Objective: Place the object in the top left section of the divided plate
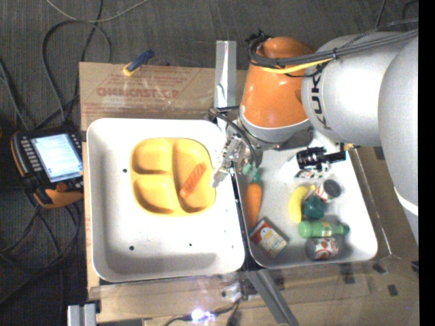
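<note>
Overhead, the yellow divided plate [170, 175] sits in the left bin [109, 250], and an orange sausage-like object [192, 180] lies slantwise in its right-hand section, at about four o'clock from the top left section. Probably light, stiff and smooth, it is best pinched across its middle. The pincer [228, 163] hovers at the plate's three o'clock rim; blur hides its spread.

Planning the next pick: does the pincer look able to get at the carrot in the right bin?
Probably yes: the carrot lies uncovered just below the pincer, with nothing between them.
</note>
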Tool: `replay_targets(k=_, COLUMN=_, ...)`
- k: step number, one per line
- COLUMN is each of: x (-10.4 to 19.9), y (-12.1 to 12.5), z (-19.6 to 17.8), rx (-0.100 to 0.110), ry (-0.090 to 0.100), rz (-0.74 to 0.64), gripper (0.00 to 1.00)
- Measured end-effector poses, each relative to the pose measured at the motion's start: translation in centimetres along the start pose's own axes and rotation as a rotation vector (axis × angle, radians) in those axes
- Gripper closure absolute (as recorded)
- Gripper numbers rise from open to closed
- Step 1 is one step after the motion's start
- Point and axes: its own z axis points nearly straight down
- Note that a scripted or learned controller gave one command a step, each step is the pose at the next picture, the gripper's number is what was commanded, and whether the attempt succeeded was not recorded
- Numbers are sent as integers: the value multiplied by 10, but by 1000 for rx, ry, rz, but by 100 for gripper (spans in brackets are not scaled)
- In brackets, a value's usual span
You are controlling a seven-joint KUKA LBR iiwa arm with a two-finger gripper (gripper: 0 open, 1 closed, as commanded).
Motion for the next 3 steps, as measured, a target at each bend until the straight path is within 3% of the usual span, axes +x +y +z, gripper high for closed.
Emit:
replay_targets(k=1, x=25, y=53, z=-16, rx=-1, ry=-4, rz=-58, gripper=100)
replay_targets(k=2, x=25, y=53, z=-16, rx=-2, ry=-3, rz=-58, gripper=0)
replay_targets(k=3, x=25, y=54, z=-22, rx=0, ry=0, rz=-58, gripper=100)
